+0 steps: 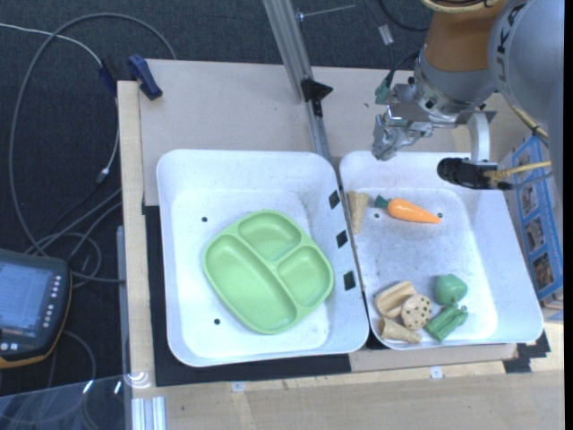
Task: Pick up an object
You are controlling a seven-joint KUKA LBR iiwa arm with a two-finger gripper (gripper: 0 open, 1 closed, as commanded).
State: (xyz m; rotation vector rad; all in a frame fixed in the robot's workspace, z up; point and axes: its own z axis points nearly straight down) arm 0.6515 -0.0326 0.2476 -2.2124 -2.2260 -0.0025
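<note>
An orange carrot (414, 210) lies near the back of the right bin (488, 240). A pale cone-shaped piece (357, 210) rests by that bin's left wall. At the front of the right bin sit tan bread-like pieces (394, 299), a round cookie (414, 312), a green pepper (450, 288) and a green vegetable (445, 322). My gripper (385, 146) hangs above the back left corner of the right bin, up and left of the carrot, with nothing seen in it.
The left bin (179, 240) holds a green divided plate (267, 270). A metal pole (291, 43) slants up behind the bins. A blue clamp (143, 76) sits at the bench's back left corner. Cables trail on the floor at left.
</note>
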